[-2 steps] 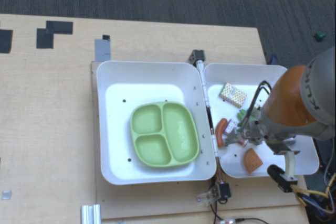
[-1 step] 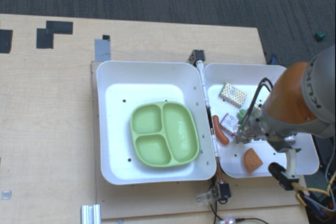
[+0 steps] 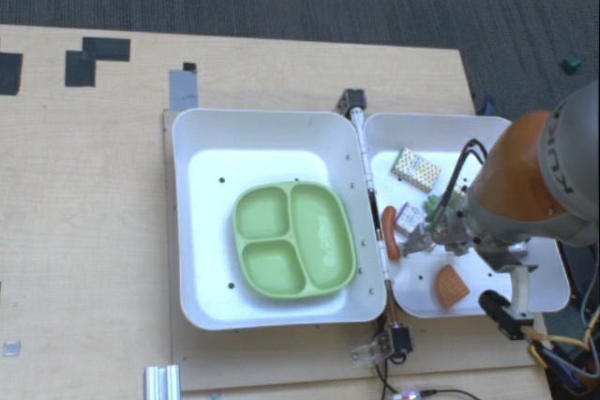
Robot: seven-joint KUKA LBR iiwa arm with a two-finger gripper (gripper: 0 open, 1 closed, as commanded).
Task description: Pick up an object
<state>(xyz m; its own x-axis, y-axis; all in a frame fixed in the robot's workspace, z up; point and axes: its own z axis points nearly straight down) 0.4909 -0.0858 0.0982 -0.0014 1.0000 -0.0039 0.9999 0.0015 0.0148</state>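
Low in the right-hand shallow white bin (image 3: 553,290), the grey gripper (image 3: 424,239) hangs just right of the red-orange sausage-shaped toy (image 3: 391,233) (long axis up-down in view), its opening impossible to tell.

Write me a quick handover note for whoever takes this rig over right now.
Arm reaches over the right bin; its gripper is low among the items there, grip state unclear. In that bin: a patterned box, a red sausage-shaped item by the left wall, a small packet, an orange piece. Left bin holds a green divided plate. Nothing visibly lifted yet; the pick remains.
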